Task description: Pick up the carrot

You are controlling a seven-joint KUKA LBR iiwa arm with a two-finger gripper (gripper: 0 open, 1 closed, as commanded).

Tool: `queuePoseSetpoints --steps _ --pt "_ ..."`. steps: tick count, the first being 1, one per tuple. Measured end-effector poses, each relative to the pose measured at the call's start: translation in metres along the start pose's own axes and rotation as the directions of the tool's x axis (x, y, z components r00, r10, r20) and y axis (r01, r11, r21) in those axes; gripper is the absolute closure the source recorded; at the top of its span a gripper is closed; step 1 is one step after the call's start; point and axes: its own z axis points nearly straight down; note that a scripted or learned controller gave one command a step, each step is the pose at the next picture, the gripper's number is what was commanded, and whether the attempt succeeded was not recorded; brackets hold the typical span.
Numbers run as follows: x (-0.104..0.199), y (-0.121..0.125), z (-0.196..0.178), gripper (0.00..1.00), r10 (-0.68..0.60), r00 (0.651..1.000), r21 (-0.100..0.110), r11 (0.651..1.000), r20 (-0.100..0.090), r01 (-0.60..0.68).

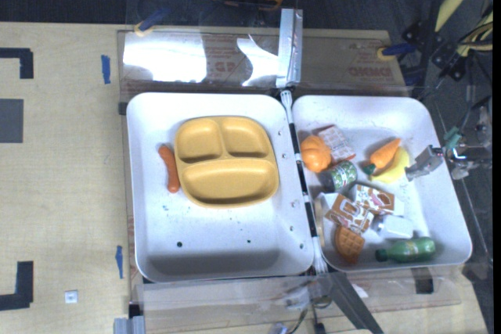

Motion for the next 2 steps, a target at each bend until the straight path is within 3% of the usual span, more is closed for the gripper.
queuePoseSetpoints --steps 1,2 --pt "-0.022 0.086 0.058 0.00 -0.096 0.995 -0.005 0.995 0.004 0.096" --pt "-0.006 0.094 0.139 0.00 -0.299 0.954 -0.014 0.954 0.009 0.300"
